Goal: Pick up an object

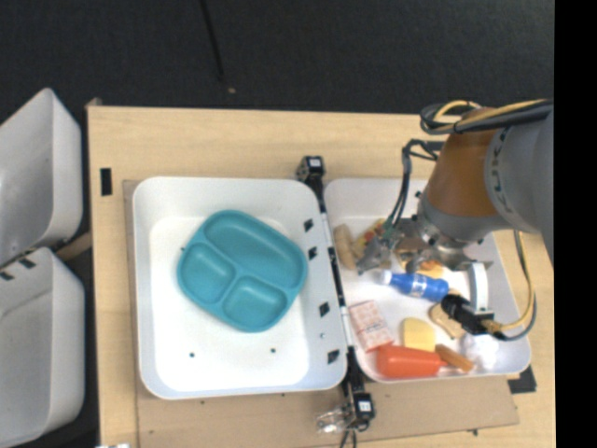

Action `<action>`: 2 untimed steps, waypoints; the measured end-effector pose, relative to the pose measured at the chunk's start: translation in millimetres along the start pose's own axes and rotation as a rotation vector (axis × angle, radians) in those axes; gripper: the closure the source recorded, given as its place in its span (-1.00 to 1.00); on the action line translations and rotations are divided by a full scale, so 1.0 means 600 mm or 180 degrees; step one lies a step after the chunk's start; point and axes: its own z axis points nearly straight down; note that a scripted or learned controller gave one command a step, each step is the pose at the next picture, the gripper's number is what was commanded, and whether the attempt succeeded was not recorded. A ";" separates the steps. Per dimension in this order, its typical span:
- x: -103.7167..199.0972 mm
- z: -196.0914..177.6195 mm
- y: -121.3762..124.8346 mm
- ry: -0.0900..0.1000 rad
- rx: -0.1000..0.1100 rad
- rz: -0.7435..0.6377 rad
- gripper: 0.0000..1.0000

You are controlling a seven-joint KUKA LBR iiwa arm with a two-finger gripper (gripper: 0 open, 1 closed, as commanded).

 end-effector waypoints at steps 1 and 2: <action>-0.002 0.055 0.000 -0.0001 -0.0002 -0.0006 -1.00; -0.004 0.037 0.001 0.0001 -0.0013 0.0019 1.00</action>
